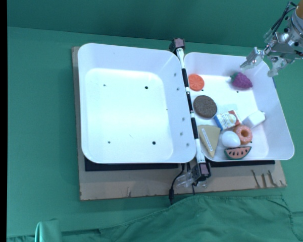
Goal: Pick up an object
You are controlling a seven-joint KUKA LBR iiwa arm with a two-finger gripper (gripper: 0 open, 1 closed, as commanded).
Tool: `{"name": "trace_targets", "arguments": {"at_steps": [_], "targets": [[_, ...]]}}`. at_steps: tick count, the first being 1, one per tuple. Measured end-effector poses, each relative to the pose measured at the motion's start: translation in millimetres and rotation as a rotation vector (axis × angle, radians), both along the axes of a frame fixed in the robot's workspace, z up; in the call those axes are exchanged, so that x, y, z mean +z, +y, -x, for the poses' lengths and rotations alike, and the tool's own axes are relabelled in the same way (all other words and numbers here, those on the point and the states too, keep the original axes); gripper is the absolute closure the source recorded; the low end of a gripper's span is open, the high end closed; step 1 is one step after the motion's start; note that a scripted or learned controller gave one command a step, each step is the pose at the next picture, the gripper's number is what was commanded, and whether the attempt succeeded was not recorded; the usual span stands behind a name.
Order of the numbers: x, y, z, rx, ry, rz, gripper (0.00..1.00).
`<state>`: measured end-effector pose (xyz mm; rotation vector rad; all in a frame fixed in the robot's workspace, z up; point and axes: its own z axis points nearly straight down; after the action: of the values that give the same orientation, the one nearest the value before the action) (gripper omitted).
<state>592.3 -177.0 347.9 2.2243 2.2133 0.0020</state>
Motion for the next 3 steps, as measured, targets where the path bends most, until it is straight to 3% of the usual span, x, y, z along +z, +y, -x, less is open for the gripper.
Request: {"name": "trace_targets", "arguments": {"at_steps": [1,3], "targets": [[0,0,0,0.001,0.000,0.001,0.00],[-118,-4,3,0.000,0.005,0.000,0.00]]}}
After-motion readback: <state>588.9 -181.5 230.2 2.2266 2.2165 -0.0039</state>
